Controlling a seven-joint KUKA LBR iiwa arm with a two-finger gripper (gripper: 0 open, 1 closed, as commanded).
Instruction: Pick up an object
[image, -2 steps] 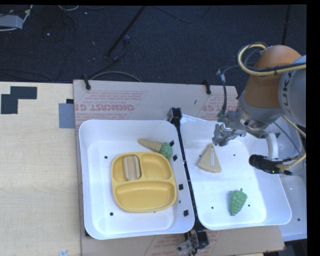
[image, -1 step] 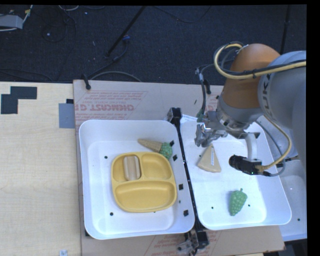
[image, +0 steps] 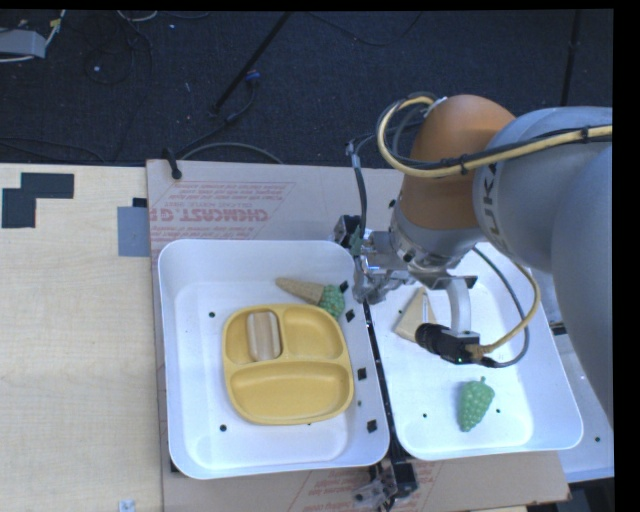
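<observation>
Green grape bunch lies free of other pieces; your gripper, grip state unreadable, hangs over the divider — drop squarely on one piece.

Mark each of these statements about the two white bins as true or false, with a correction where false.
1. The yellow divided plastic plate lies in the left white bin. True.
2. The green toy grape bunch sits on the plate. False: it lies on the floor of the right white bin.
3. A tan oblong piece rests in the plate's upper-left compartment. True.
4. The toy ice-cream cone lies in the right bin. False: it lies in the left bin, above the plate.
5. The gripper is near the divide between the bins. True.
</observation>
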